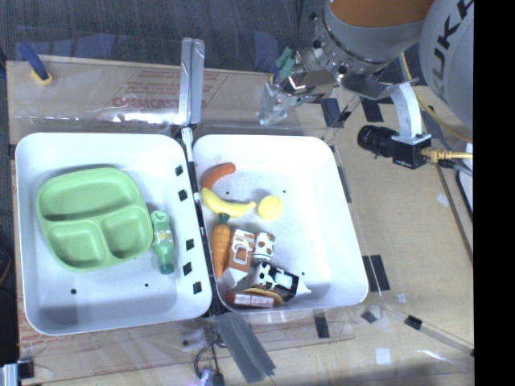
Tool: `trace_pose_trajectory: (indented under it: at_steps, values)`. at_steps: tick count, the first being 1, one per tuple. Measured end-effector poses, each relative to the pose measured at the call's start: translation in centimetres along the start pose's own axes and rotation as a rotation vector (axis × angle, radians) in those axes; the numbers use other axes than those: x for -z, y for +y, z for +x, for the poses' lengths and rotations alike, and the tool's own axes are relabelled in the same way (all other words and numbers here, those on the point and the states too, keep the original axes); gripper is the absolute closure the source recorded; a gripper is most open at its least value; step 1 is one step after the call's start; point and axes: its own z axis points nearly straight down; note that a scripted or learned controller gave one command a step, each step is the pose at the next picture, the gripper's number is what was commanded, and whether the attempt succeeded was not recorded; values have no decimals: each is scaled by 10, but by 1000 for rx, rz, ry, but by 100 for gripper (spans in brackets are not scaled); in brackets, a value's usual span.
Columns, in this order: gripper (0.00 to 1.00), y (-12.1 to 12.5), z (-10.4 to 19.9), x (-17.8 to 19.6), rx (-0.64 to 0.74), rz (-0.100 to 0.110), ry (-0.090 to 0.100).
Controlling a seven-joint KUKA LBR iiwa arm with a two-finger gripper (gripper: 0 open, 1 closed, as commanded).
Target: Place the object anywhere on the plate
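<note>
Glossy three-compartment green plate [90, 217]

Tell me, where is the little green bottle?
The small green plastic bottle lies in the left white bin, against the green divided plate's right edge.

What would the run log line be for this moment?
hand: above right bin's far rim, holding nothing seen | plate: left bin, bare | green bottle: beside plate | task: not done

The arm [402, 6] is cut off by the top edge.
</note>
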Motion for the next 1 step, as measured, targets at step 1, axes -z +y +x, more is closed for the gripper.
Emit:
trace_pose_trajectory:
  at_steps: [1]
  values:
    - [100, 72, -64, 0, -96, 2, 1]
